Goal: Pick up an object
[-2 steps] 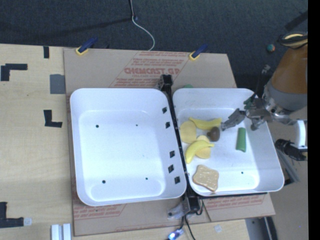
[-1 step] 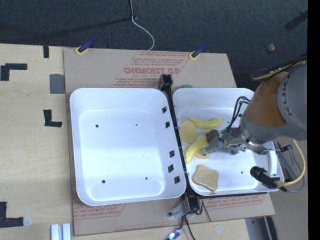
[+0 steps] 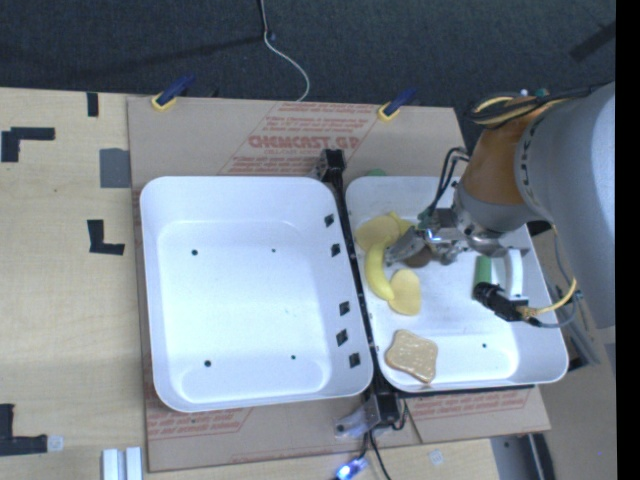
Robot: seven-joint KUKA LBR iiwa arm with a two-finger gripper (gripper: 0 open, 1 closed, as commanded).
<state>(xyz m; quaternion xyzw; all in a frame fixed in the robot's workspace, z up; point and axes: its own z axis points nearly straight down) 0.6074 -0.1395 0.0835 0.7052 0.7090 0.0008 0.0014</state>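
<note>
Near the lower edge of the right bin lies a slice of toast. Above it, a yellow banana-like piece runs lengthwise up and down along the bin's left wall. The hand hangs just right of that piece's upper half, touching or nearly so; whether its fingers are apart or together I cannot tell. A green object lies farther right.

Robot lab — clamped cardboard, taped bench
</note>
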